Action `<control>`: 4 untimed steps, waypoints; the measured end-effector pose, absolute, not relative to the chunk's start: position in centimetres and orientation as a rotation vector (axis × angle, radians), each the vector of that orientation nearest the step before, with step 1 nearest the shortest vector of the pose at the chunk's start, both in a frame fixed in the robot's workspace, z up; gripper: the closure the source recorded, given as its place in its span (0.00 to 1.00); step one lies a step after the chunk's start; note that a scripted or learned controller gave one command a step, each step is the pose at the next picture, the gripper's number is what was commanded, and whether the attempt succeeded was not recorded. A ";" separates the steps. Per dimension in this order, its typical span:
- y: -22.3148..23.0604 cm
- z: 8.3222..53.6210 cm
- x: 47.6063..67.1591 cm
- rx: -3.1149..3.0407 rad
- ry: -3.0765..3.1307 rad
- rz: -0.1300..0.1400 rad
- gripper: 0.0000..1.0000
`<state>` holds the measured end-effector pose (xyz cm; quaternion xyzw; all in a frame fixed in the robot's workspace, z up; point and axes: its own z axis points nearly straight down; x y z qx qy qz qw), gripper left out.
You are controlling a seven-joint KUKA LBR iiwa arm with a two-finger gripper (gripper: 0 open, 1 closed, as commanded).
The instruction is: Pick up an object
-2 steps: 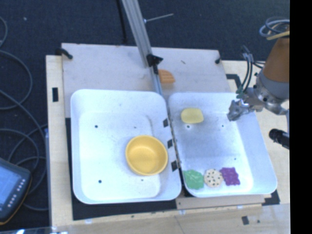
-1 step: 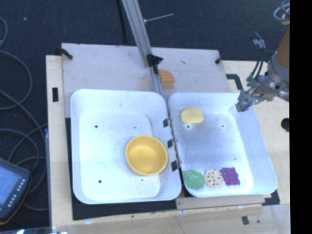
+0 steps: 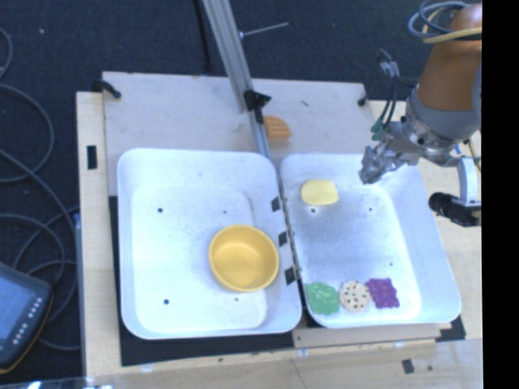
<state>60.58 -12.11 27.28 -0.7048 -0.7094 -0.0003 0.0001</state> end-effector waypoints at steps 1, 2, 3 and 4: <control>-7.3 27.1 60.6 -2.215 -2.229 -0.001 1.00; -2.5 26.0 60.8 -2.214 -2.228 0.000 1.00; 2.4 24.7 61.4 -2.212 -2.226 0.003 1.00; 7.7 25.1 61.7 -2.213 -2.229 -0.003 1.00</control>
